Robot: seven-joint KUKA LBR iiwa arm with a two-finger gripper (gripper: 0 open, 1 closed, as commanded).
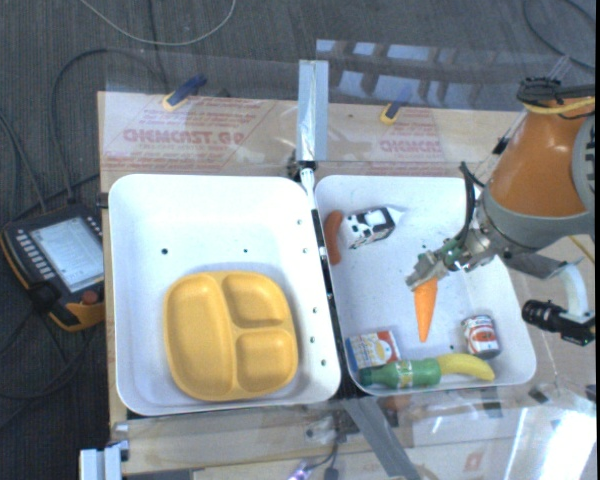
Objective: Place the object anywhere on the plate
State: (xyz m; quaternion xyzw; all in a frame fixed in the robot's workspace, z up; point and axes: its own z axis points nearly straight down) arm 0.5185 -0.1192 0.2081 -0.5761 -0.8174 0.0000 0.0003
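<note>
An orange carrot [425, 310] is in the right bin [510, 288], thick end up and tip pointing toward the front. My gripper [435, 266] is right at that thick end, reaching in from the right. The thick end meets the gripper's tip, but the grasp itself is hidden. A yellow plate with three compartments [232, 333] lies in the left bin [140, 228], well to the left of the gripper and across the divider.
The right bin also holds a red sausage [332, 238], a black-and-white toy cow [368, 226], a small carton [372, 348], a green bottle [405, 373], a banana [467, 367] and a can [480, 335]. The bins' raised walls meet between them [320, 268].
</note>
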